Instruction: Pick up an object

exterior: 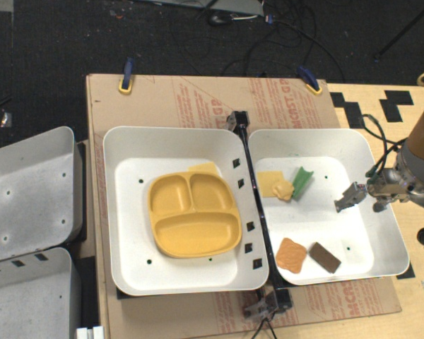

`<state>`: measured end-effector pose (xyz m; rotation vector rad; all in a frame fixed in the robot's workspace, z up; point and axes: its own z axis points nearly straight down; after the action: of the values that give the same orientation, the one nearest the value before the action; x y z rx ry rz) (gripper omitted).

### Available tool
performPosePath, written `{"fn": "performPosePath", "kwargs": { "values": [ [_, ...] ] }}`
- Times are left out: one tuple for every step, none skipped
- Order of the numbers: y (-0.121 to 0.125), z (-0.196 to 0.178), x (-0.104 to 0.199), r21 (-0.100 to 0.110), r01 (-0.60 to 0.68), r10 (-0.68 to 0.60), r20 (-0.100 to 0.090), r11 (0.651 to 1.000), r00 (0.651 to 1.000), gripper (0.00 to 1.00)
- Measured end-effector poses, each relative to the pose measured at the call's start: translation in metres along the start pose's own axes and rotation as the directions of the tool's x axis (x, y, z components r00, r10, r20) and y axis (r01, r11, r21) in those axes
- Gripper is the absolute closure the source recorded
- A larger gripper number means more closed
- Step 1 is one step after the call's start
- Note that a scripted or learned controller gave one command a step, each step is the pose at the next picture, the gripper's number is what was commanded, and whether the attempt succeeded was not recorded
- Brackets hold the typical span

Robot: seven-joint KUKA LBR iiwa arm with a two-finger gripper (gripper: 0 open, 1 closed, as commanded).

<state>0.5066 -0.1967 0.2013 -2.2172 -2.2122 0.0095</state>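
Note:
The right bin (353, 143) holds several small items. A pale yellow slab (268, 183) lies at its left with a yellow lump (285, 191) against it, and a green piece (302, 180) leans just to their right. An orange wedge (291, 254) and a brown block (324, 257) rest near the front wall. My gripper (348, 198) hangs over the right half of this bin, right of the green piece and above the brown block, touching none of them. Nothing shows in its grasp.
The left bin (120, 189) carries a yellow divided plate (196, 214) with a pale yellow sheet (205, 169) poking out behind it. A black divider (253, 210) separates the bins. The grey arm (413, 161) enters from the right. Blue clamps (126, 76) hold the board's back edge.

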Motion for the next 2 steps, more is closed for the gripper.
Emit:
{"fn": "performPosePath", "kwargs": {
  "values": [
    [0.003,-0.005,0.0,-0.01,0.003,-0.003,0.003,1.0,1.0,0.0],
    [-0.001,0.042,0.008,-0.006,0.001,-0.001,0.001,1.0,1.0,0.0]
  ]
}}
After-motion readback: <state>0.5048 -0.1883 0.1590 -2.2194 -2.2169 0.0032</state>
